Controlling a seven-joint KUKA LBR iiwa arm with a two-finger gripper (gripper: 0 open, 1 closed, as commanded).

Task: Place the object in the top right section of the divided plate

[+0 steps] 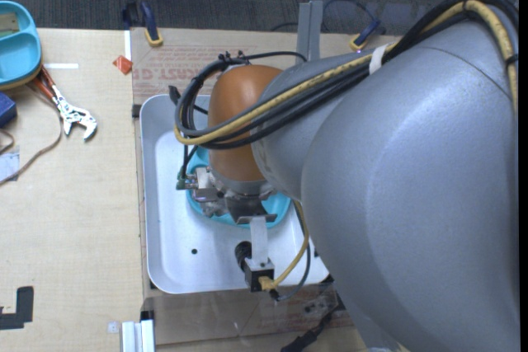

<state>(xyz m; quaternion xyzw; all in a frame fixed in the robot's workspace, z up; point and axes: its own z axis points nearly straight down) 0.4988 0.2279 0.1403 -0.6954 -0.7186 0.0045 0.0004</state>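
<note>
A large grey arm (412,177) with an orange band (239,124) reached from the right over a shallow white bin (169,260). Its wrist hid the gripper (235,206), which sat low over a blue divided plate (280,210) — just slivers of the rim showed at either side. The object to be placed could not be made out. Faint reddish printing on the cardboard (177,62) behind the bin was too blurred to read. On the wooden bench (74,218) to the left lay a silver wrench (76,118) and another blue dish (16,41).

Blue divided plate (280,210) — mostly hidden under arm, in white bin
</note>
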